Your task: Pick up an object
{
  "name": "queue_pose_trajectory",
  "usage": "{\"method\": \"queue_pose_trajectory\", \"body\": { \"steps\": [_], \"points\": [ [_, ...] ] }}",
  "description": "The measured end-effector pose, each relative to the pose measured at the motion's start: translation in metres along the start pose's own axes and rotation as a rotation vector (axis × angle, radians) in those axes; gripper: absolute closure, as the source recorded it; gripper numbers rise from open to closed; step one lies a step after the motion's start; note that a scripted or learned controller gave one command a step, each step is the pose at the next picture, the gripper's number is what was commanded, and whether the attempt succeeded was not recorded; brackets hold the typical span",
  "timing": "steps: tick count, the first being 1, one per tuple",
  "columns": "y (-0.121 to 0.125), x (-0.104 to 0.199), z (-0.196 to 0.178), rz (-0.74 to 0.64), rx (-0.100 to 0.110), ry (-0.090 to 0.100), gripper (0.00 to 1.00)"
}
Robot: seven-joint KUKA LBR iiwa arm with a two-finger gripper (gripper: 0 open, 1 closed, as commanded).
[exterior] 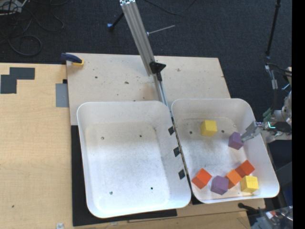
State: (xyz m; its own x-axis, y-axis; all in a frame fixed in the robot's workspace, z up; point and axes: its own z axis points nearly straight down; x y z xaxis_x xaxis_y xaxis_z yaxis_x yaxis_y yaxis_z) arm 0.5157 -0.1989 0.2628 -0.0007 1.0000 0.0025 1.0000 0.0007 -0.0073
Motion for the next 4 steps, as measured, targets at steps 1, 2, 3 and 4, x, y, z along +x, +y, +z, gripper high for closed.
{"method": "queue_pose_trajectory", "body": {
  "steps": [1, 2, 3, 4],
  "points": [
    [0.001, 0.000, -0.002, 0.002, -0.005, -0.001, 0.00],
    [-0.002, -0.002, 0.062, 0.001, 0.002, 0.001, 0.00],
    [-0.005, 0.000, 0.106, 0.002, 0.001, 0.001, 0.00],
    [0.000, 0.000, 0.149, 0.003, -0.005, -0.001, 0.00]
  ]
}}
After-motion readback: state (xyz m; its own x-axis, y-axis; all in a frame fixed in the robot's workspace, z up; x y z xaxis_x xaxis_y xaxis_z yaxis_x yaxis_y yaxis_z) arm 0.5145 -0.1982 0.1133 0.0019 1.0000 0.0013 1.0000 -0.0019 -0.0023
